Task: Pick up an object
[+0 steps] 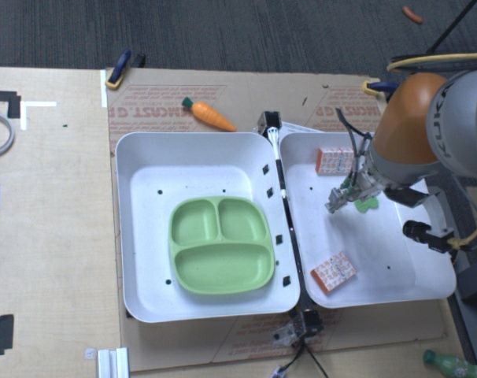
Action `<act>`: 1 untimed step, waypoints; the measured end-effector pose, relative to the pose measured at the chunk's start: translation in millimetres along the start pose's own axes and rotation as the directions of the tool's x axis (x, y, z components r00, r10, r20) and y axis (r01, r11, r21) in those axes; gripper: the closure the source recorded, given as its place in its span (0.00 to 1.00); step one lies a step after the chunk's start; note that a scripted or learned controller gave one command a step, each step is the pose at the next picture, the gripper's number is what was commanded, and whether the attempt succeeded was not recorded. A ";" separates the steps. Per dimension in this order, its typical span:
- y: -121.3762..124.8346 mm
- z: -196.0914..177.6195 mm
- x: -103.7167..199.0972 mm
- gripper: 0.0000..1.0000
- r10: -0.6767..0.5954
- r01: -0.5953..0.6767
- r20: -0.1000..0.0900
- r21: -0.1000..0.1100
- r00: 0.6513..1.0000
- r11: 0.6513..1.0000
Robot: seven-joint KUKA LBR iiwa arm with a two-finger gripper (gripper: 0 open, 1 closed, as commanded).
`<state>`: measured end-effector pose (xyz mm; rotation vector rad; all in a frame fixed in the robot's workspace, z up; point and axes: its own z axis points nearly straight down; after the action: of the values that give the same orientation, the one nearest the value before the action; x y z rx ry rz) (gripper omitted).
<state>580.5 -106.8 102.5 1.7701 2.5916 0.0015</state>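
My gripper [338, 201] hangs low over the upper middle of the right bin [396, 278], reaching in from the right. A small green object [367, 205] lies just to its right, partly hidden under the wrist. One red and white patterned box [334, 161] rests near the bin's back wall, just above the gripper. Another box of the same kind [333, 272] lies at the bin's front left corner, well below the gripper.
The left bin [144, 211] holds a green divided plate [221, 245]. An orange carrot [209, 115] lies on the cardboard behind the bins. A blue clip [119, 69] sits at the cardboard's back left corner. Black clamps join the bins along the middle wall [284, 211].
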 end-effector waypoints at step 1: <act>-2.4 9.9 8.6 1.00 -0.199 0.199 -0.002 0.001 0.980 0.980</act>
<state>575.2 -99.7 92.6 1.5031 2.7575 0.0003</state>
